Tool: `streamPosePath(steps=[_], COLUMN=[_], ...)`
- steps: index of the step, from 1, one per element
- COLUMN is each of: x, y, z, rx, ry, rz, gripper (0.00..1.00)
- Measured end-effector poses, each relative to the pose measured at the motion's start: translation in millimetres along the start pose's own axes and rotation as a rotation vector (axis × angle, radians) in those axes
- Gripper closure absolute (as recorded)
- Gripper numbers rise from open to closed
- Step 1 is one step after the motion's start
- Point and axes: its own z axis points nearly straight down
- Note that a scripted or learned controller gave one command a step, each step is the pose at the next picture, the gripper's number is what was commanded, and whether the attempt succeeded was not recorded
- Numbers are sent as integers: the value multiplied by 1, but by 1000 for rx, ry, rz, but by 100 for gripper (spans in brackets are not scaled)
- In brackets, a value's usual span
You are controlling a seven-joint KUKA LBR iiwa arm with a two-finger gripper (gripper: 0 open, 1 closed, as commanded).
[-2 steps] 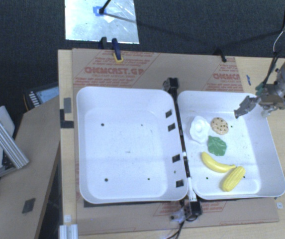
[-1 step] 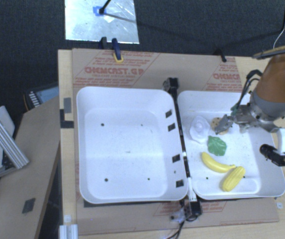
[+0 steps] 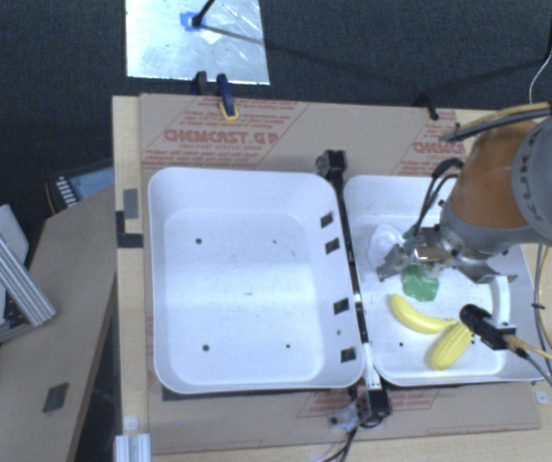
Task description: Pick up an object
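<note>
My gripper (image 3: 398, 260) is low inside the right bin (image 3: 372, 200), near its middle. A green object (image 3: 419, 284) lies directly beneath and just right of the gripper, partly covered by it. A pale, translucent object (image 3: 384, 241) sits against the gripper's upper left side. In front of these lies a yellow banana (image 3: 418, 316). Beside the banana, by the bin's front wall, is a yellow corn cob (image 3: 449, 346). The grey arm with its orange band (image 3: 492, 186) covers the right bin's far right part.
The left bin (image 3: 174, 200) stands beside the right one, with a black divider strip (image 3: 341, 248) between them. Both rest on a cardboard sheet (image 3: 256, 133) with a blue and yellow clamp (image 3: 225, 99) at its back edge.
</note>
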Motion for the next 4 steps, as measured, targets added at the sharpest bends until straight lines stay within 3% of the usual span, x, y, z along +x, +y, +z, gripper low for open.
streamPosePath(steps=[1, 2, 3, 4], x=[-54, 25, 60, 0], y=[22, -1, 56, 43], z=[-110, -70, -73, -210], rx=[-17, -1, -10, -22], ry=[-9, 0, -4, -9], rz=[10, -1, 0, 12], gripper=[0, 0, 0, 0])
